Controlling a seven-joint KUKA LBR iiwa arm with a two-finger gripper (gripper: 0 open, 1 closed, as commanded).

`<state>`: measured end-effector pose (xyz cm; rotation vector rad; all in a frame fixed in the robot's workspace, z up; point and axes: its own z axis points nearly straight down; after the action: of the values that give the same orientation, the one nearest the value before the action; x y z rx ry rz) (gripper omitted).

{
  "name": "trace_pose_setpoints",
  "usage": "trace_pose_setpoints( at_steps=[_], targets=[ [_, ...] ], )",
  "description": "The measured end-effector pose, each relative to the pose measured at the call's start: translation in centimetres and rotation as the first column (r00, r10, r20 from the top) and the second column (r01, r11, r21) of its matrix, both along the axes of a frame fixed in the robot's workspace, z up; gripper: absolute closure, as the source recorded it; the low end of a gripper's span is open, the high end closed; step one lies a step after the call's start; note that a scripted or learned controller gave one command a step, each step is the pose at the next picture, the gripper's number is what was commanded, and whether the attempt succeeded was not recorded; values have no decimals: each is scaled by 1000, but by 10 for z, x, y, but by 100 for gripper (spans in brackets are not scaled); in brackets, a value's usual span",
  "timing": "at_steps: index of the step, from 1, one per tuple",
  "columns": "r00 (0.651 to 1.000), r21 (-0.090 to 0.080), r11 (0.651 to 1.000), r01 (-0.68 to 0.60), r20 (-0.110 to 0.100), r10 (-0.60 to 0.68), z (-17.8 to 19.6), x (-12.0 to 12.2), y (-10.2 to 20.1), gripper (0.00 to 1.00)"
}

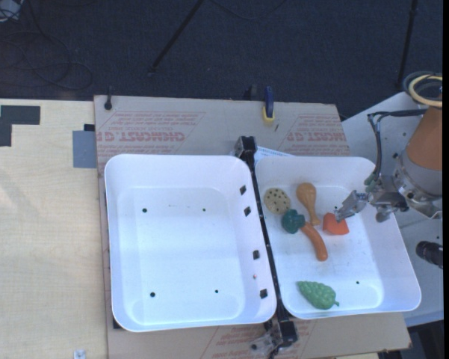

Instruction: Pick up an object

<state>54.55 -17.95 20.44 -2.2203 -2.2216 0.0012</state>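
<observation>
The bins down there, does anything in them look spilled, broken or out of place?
Nothing stands out. The right bin holds a loose scatter of small toys: a tan round piece, a dark green piece, two orange sticks, a red piece by the hand, and a green lump. All lie inside the bin's walls.

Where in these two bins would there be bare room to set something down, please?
The left bin offers open white floor from wall to wall. In the right bin, floor is bare between the green leafy piece and the near-right rim. The middle is crowded: tan disc, dark green piece, orange utensil, red piece, with the end effector alongside.
</observation>
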Motion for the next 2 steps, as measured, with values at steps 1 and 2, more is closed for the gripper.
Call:
trace_pose_setpoints(
  at_steps=[1, 2],
  targets=[
    [1000, 0, 1000, -3, -1, 3, -122, 10, 13, 0],
    [1000, 1, 1000, 0, -1, 0, -117, 10, 11, 0]
  ],
)
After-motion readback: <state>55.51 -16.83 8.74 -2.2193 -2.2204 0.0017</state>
